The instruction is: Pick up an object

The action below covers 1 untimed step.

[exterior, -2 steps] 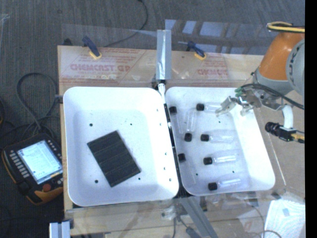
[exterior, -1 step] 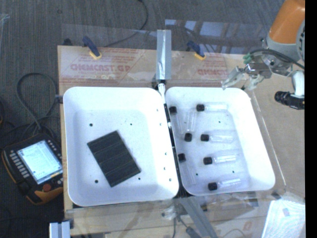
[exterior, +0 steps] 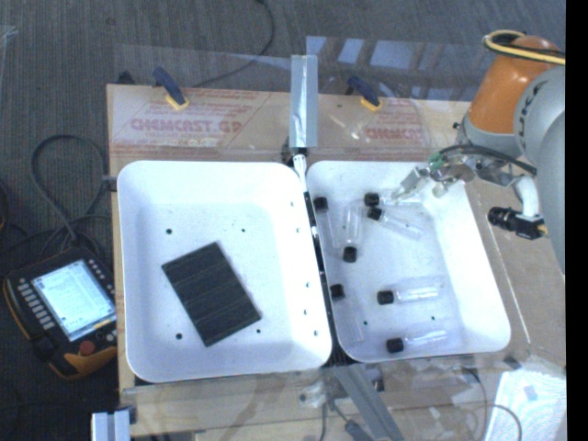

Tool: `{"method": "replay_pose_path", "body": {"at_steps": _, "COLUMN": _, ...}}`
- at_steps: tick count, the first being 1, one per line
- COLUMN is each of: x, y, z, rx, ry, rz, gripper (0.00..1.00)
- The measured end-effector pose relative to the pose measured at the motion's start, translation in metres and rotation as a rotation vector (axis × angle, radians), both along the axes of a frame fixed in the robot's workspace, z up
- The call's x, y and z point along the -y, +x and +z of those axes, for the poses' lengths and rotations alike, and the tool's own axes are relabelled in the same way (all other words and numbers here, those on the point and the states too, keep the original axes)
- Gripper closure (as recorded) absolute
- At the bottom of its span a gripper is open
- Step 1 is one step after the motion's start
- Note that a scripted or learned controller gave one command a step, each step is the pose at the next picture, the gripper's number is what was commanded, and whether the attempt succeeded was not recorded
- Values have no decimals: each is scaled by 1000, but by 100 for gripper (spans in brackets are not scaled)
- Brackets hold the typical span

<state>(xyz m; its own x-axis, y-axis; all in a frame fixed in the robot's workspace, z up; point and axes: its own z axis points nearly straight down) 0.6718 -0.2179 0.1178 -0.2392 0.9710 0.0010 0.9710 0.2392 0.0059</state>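
Overhead slanted view of a worktop (exterior: 138, 118) carrying 2 shallow white bins side by side. The left bin (exterior: 147, 338) holds 1 dark ribbed rectangular pad (exterior: 210, 292), lying flat and turned at an angle, near the bin's middle. The right bin (exterior: 478, 292) holds several clear vials with black caps: 1 vial (exterior: 412, 296) lies on its side toward the right of the bin, another vial (exterior: 419, 340) lies near the front edge, and 2 more vials (exterior: 395, 217) lie close together toward the back, just below the gripper. Loose black caps (exterior: 337, 291) sit along the bin's left wall.

The grey arm (exterior: 551, 145), with its orange band (exterior: 501, 99), enters from the right. Its gripper (exterior: 424, 178) sits over the back right part of the right bin, pointing toward the vials there. Whether it is open or closed cannot be told at this scale, and nothing can be seen between its tips.

A teach pendant (exterior: 64, 310) with a lit screen rests on the floor to the left of the worktop, with a black cable (exterior: 55, 154) looping behind it. 2 blue clamps (exterior: 170, 85) grip the back edge.
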Motion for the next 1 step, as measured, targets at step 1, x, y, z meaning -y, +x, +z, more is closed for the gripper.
{"method": "replay_pose_path", "body": {"at_steps": 1, "x": -50, "y": -2, "z": -29, "rx": -1, "ry": -10, "rz": 39, "gripper": 0}}
